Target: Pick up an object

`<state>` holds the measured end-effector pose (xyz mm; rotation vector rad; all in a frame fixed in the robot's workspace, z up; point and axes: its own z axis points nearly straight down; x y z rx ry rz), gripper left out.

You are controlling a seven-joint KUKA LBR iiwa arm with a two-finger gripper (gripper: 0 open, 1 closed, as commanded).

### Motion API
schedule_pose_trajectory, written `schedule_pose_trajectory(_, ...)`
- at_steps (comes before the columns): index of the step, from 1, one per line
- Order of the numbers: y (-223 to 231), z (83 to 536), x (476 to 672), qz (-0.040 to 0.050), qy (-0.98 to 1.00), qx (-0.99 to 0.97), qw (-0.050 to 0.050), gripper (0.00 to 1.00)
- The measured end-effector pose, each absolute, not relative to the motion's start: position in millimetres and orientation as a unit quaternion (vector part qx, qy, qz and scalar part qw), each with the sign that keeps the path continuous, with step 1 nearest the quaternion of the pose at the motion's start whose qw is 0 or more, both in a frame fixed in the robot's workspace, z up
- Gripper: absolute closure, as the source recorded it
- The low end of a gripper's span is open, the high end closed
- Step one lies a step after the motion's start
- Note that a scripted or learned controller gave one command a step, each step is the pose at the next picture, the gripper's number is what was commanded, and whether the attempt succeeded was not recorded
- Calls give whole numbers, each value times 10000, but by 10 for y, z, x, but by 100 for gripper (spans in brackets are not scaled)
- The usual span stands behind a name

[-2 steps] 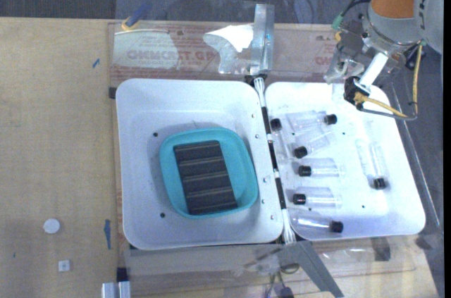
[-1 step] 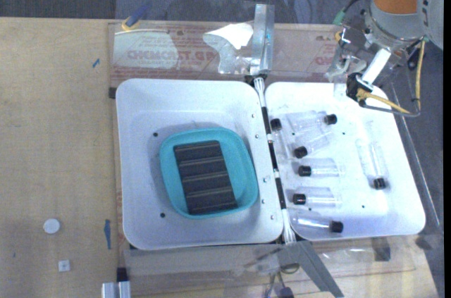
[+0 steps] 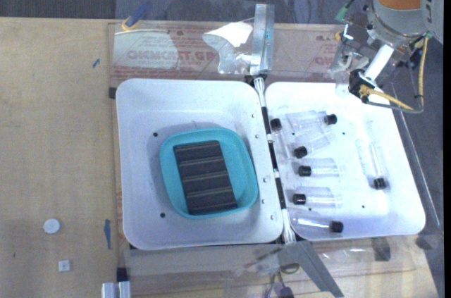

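Observation:
Several clear vials with black caps lie scattered in the right bin [image 3: 402, 149]; one vial [image 3: 308, 122] is near its back left, another vial [image 3: 371, 157] lies lengthwise at its right, and a third vial [image 3: 320, 199] rests near the front. The left bin [image 3: 134, 149] bears a teal dish [image 3: 243, 170] with a black ribbed block [image 3: 204, 177] in it. My gripper [image 3: 351, 60] hangs above the back right corner of the right bin, over its rim, well apart from the vials. Nothing shows between its fingers.
Behind the bins lie a printed cardboard sheet [image 3: 151, 50] and crumpled clear plastic [image 3: 243, 43]. The wooden bench [image 3: 49, 149] stretches to the left, with a small white disc [image 3: 51, 225] on it. A ridge [image 3: 271, 149] divides the two bins.

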<state>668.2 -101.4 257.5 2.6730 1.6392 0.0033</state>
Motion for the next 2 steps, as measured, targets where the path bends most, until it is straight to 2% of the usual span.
schedule_pose_trajectory(1, -1015, 2674, 6687, 14, 5230, 8523, 40, 100)
schedule_pose_trajectory(2, -1449, 1935, 6412, -6, 5765, 8171, -8, 100)
